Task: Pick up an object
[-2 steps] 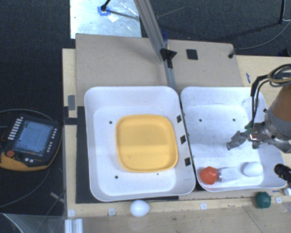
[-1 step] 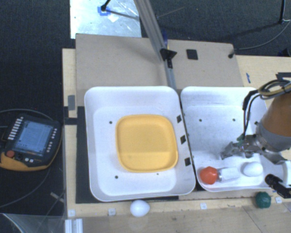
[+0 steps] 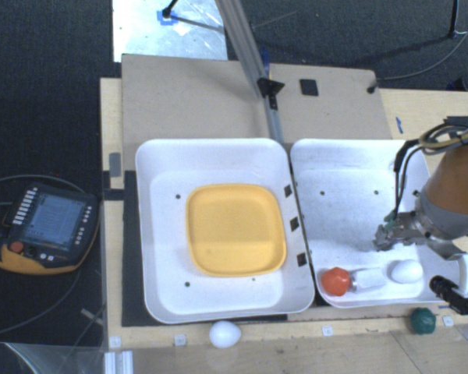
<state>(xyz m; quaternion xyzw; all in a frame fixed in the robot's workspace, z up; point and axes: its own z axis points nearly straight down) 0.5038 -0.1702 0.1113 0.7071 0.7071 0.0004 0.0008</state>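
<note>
A yellow square plate (image 3: 236,229) lies in the left bin (image 3: 160,209). In the right bin (image 3: 335,185), near its front edge, sit an orange-red ball (image 3: 336,280), a small clear-white piece (image 3: 368,279) and a white egg-shaped object (image 3: 406,271). My gripper (image 3: 388,236) hangs at the right bin's right side, just above and behind the white egg-shaped object, with the arm's orange band (image 3: 455,184) above it. Its tip is small and dark against the bin floor.
A white egg (image 3: 225,334) lies on the bench in front of the left bin. A green ball (image 3: 423,320) rests on the bench by the right bin's front corner. A teach pendant (image 3: 43,227) sits far left. A metal pole (image 3: 246,41) crosses the back.
</note>
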